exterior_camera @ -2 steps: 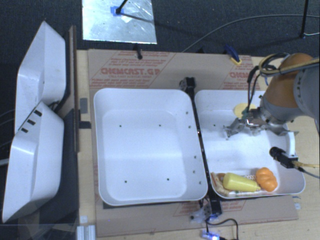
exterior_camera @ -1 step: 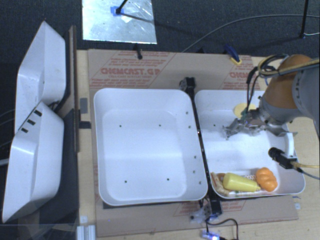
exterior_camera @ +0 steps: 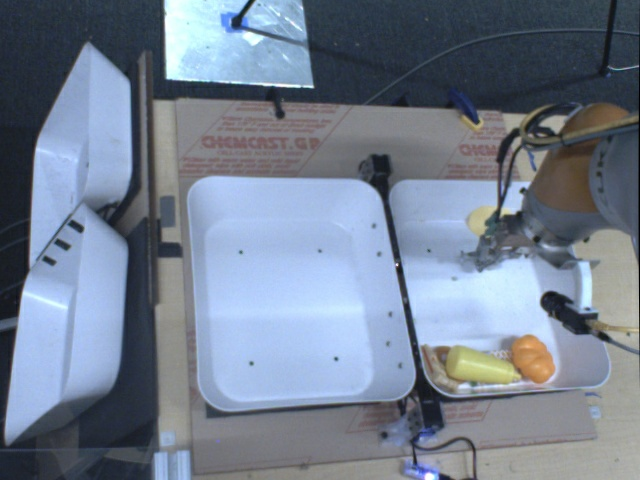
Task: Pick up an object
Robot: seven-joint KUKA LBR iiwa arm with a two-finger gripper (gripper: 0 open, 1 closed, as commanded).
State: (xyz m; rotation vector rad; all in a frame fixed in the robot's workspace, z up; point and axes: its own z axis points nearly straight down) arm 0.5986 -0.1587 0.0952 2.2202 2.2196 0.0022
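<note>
In the right bin (exterior_camera: 440,298): one yellow bottle (exterior_camera: 480,365), one orange ball (exterior_camera: 534,358), one pincer (exterior_camera: 482,258).

A yellow tapered object (exterior_camera: 481,365) is seen lying on its side along the near wall of the right bin (exterior_camera: 440,298) — an orange rounded object (exterior_camera: 534,358) touches its right end. A pale yellow piece (exterior_camera: 481,218) is partly seen near the far wall.

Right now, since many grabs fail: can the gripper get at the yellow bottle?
Probably yes: the gripper hangs in the right bin, and the yellow bottle lies uncovered at the near wall beside the orange toy.
</note>
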